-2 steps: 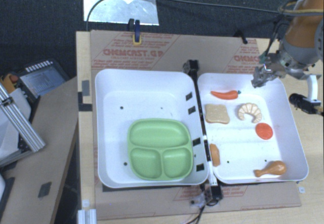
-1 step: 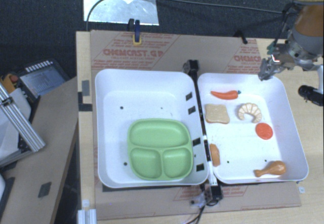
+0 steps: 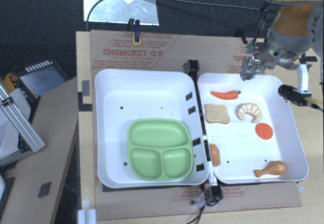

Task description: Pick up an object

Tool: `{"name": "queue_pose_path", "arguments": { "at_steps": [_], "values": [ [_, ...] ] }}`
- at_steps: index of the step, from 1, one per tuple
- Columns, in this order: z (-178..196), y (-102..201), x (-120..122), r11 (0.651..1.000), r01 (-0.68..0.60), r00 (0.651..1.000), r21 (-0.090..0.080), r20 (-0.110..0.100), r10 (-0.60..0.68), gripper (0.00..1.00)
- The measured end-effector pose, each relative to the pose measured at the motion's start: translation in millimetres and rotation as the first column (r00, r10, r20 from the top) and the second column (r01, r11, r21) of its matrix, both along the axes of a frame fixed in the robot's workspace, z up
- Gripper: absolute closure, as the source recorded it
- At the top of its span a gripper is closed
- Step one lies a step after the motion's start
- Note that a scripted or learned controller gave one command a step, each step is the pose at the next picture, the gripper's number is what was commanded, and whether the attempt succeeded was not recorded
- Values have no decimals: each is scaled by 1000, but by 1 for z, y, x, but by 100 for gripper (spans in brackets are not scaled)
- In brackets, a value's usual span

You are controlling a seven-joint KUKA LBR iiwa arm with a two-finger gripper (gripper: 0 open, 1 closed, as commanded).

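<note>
i see the gripper (image 3: 249, 72) above the right bin's (image 3: 291, 116) far rim, holding nothing; can't tell its state. chili pepper (image 3: 225, 95) lies in that bin, just below the gripper.

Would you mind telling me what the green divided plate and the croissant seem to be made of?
Green divided plate: probably molded plastic, matte, with uniform colour and rounded compartment ridges. Croissant: likely a plastic or rubber toy, with pale, smooth segments and a faint sheen; the exact material is unclear.
</note>
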State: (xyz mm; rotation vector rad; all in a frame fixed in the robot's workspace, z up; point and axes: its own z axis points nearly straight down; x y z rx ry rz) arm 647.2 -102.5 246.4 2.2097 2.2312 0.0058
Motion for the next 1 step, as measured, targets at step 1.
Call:
{"name": "queue_pose_path", "arguments": {
  "at_steps": [1],
  "values": [
    [4,50,-10,1000,1,1000,0,-2,-1,100]
  ]
}}
